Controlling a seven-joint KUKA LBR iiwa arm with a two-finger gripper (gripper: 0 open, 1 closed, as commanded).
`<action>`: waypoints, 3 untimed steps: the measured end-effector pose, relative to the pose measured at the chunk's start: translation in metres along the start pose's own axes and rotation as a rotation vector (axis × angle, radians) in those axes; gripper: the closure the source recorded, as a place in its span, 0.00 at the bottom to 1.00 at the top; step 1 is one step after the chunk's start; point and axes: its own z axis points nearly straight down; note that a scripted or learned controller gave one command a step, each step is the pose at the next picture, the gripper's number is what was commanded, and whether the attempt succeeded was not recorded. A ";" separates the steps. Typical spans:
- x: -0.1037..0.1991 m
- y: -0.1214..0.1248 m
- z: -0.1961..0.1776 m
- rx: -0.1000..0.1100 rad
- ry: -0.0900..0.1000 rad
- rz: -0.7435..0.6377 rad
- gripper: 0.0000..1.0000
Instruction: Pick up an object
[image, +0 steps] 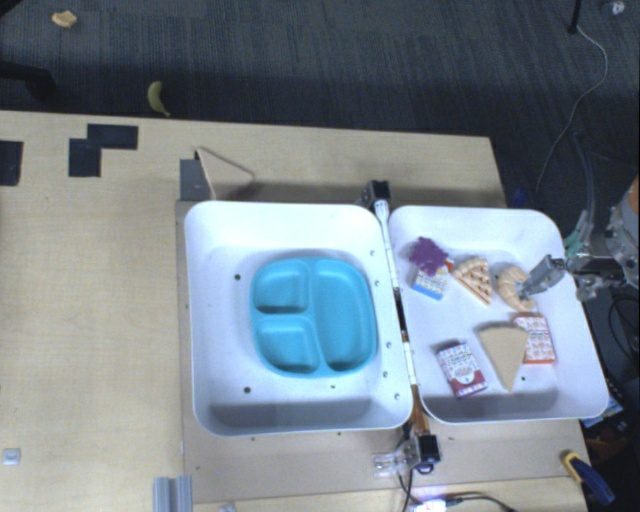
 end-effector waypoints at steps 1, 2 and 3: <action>0.018 -0.012 0.136 0.003 0.001 0.002 0.00; 0.019 -0.010 0.125 -0.003 0.000 0.001 1.00; 0.019 -0.010 0.125 -0.003 0.000 0.001 0.00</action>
